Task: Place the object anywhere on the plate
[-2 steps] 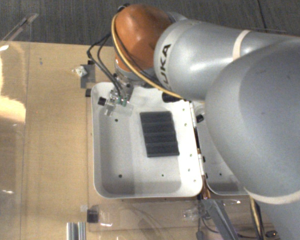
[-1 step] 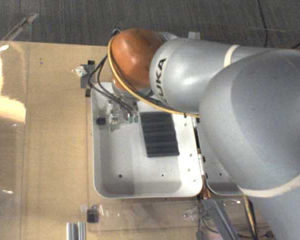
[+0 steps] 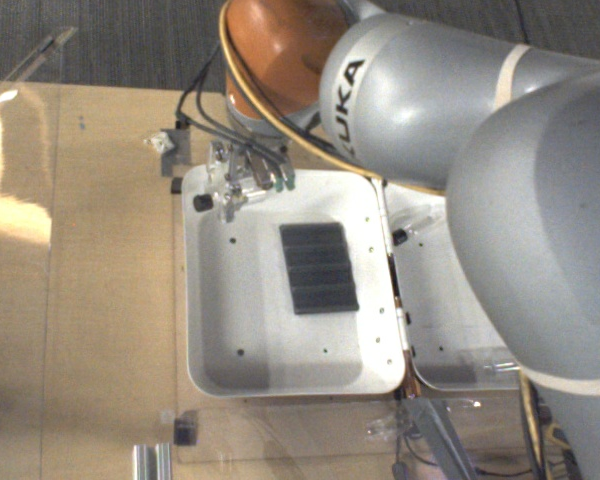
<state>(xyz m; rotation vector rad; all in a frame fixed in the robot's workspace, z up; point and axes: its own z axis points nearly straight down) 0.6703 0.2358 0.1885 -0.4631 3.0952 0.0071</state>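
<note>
A dark, ribbed rectangular plate (image 3: 320, 267) lies flat near the middle of the left white bin (image 3: 220, 363). My gripper (image 3: 235, 190) hangs over the bin's far left corner, up and to the left of the plate and well apart from it. Its body, cables and fittings crowd together there, and I cannot tell whether anything is in its grasp. The grey arm with its orange band (image 3: 280, 38) comes in from the upper right.
The arm covers most of the right bin (image 3: 450, 368). A small grey fixture (image 3: 170, 150) stands on the bench just beyond the left bin's corner. A little dark block (image 3: 185, 429) and a metal piece (image 3: 152, 461) sit on the bench near the front.
</note>
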